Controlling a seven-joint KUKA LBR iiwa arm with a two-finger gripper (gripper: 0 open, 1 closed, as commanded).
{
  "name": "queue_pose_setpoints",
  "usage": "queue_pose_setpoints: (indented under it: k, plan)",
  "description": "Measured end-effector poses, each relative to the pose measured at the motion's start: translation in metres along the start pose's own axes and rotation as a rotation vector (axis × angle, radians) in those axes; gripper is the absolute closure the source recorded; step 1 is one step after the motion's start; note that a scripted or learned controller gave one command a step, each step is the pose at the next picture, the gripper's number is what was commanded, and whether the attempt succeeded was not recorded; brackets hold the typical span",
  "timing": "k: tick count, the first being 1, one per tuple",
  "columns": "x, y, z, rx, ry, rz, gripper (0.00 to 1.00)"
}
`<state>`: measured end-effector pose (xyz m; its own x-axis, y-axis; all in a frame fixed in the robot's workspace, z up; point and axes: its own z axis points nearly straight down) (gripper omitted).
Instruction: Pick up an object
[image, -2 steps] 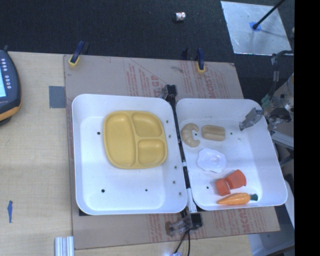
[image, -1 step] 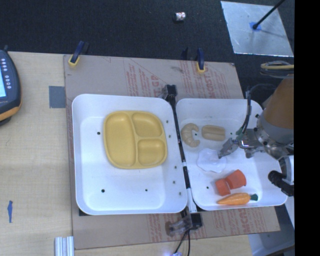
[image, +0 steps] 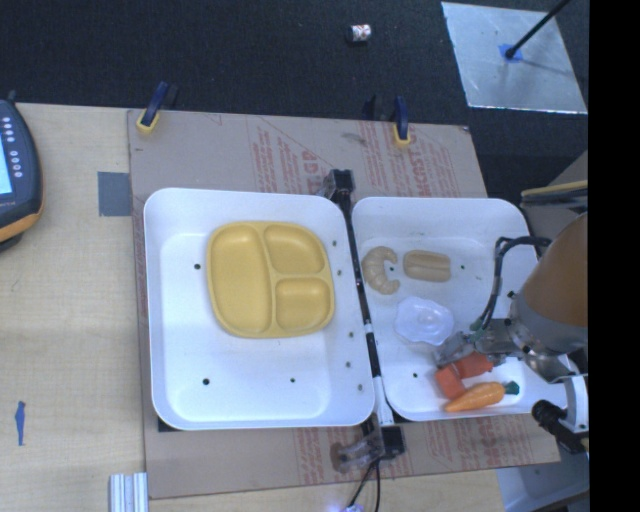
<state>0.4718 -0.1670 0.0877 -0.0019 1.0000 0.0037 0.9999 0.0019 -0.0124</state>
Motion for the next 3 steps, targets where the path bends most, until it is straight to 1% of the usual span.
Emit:
queue_pose_setpoints:
  k: [1,2,3]
  plan:
    - [0.000,0.003,-0.014,-0.008,-0.004,-0.005,1.00]
    - [0.045,0.004,-0.113,-0.016,-0.003,-0.006,1.00]
    - [0.107,0.059,-0.111,-0.014,-0.003,-0.010,1.00]
